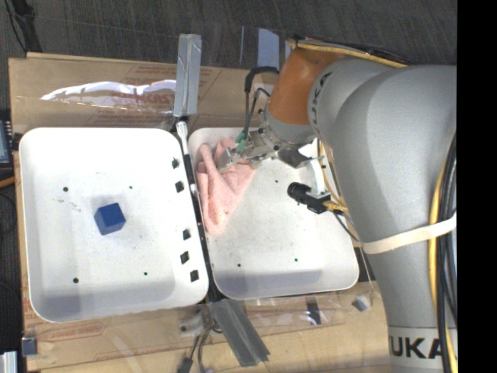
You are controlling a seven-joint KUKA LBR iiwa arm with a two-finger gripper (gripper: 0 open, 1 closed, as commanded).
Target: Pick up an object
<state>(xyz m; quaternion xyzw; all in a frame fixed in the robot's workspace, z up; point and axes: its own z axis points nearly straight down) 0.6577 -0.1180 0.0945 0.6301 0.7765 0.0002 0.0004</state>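
Fingers (239,149) down at the far left corner of the right bin (330,274), reaching in from the right under the grey arm (388,154) and its orange band (295,92). Tips buried in the upper end of a pink cloth (221,185); whether spread or closed, and whether gripping any fabric, cannot tell, since metal and folds blur together there. Cloth bunched right at the tips, then trailing toward the camera along the bin's left wall, crumpled, touching the wall. Just right of the fingers and a little nearer the camera, a black part (309,196) of the arm's fittings above the bin floor. Well to the left of the fingers, across the divide, a small blue cube (110,217) alone on the floor of the left bin (46,301). Both bins side by side on the bench (101,92), brown cardboard beneath.
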